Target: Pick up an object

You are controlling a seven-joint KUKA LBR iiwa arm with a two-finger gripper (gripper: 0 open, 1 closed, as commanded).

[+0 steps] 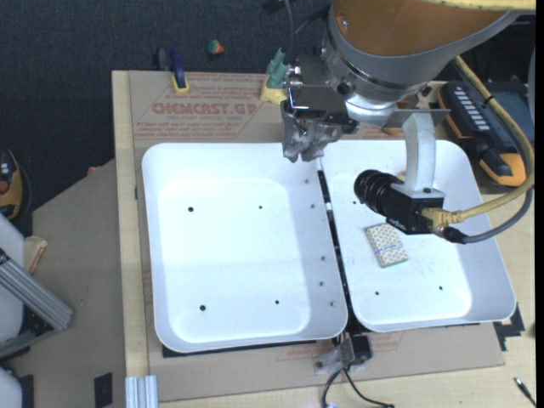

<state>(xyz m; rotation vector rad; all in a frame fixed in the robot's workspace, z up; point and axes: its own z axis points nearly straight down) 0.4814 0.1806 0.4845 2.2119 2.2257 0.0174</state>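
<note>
Left bin (170, 253): a bare white floor with a few small dark dots; judged to be the drop side, since nothing lies in it to be picked.

Divider (331, 228): the two bins meet along a dark seam, rims touching, so a thing could pass from one to the other with a short carry.

Gripper (303, 148): hangs at the far end of the seam, over the back rims of both bins. Whether it is spread or closed cannot be told; the metal there is a blurred grey clump. Nothing can be seen in it.

Arm (408, 24): reaches in from the right, its broad orange and grey body over the far edge of the bench, wrist pointing down. It looks high and parked at the back, not set over the target.

Wrist camera (387, 198): a black unit on a white bracket with a yellow cable, hanging over the right bin.

Block (387, 245): the small pale patterned piece flat on the floor of the right bin (450, 296), just beside the black unit, well apart from the gripper. It is the only loose thing, so likely the pick target; the task looks not yet begun.
</note>
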